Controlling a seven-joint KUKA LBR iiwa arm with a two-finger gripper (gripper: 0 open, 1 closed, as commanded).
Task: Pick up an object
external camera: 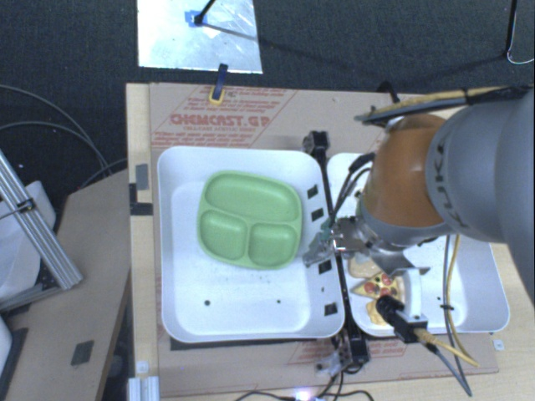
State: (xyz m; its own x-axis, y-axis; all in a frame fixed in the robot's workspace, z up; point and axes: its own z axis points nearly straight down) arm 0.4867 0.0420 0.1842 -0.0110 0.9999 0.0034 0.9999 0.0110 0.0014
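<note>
Camera view
Landmark: the green plate (251,218), a three-compartment tray lying flat in the left bin (188,307).
Left bin: white and shallow, the green plate sits in its upper middle part; bare white floor lies below the plate.
Right bin: the second white bin (485,299) lies to the right of the green plate, past the divide between the two bins, and is largely covered by the arm.
Arm: the grey arm (493,170) with its orange band (405,174) comes in from the right and hangs over the right bin, just right of the green plate.
Gripper: the gripper (334,245) is low at the divide between the bins, right beside the green plate's lower right corner; metal parts show there, but whether they touch the plate cannot be told.
Fingers: cannot tell how wide they stand, and nothing can be seen between them.
Task's things: small objects (378,284), tan, yellow and red, lie in the right bin, down and to the right of the green plate, under the wrist; their shapes are too small to tell.
Cables: a yellow cable (451,307) and dark leads hang from the arm over the right bin.
</note>
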